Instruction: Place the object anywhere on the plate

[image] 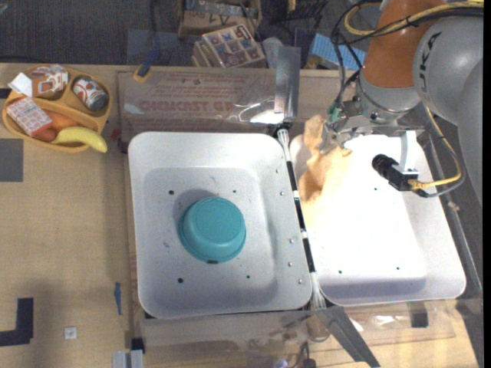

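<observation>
Two white bins side by side on the bench. Right bin [383, 244] sits directly under and below the gripper; left bin [153, 205] is off to the gripper's left, across the black divider seam.

Arm [449, 60], grey with the orange band, comes in from the upper right and bends down over the top-left corner of the right bin. Yellow and black cables loop around it.

Teal plate [213, 228], round, sits in the middle of the left bin, well left of and below the gripper, apart from it.

Tan object [316, 171], soft and crumpled-looking, hangs right at the gripper and trails down-left from it, over the left edge of the right bin near the seam. Blurred, cannot tell what it is.

Gripper [337, 140] points down with the object's top bunched between its fingers, so pinching it.

Tray of toy food with a banana [80, 138] far left of the gripper, off the bins.
</observation>
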`<state>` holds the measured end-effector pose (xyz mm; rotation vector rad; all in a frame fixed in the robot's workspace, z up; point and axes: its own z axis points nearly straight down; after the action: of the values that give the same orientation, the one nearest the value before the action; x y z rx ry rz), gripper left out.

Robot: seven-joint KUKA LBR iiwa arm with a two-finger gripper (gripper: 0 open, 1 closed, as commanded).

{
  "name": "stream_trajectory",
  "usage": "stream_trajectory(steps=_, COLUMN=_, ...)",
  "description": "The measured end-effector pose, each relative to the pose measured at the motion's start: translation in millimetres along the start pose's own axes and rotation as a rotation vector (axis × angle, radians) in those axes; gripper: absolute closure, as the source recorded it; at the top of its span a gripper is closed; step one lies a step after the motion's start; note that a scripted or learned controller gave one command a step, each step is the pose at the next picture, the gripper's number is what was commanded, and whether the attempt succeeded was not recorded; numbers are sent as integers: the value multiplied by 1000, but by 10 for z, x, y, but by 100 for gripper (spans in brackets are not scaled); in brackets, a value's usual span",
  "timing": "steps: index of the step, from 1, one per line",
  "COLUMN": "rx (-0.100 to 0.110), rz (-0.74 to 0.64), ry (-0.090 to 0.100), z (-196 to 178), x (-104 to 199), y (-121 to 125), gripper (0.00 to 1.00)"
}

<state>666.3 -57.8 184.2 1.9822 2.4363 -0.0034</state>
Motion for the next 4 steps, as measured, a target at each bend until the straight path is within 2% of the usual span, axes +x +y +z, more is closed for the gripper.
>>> stream_trajectory(steps=1, rx=-1, rz=0, ry=1, z=-402, x=-8, y=-2, gripper=100)
stream_trajectory(steps=4, rx=-3, rz=-1193, ry=3, z=-415, x=1579, y=-390, gripper=100)
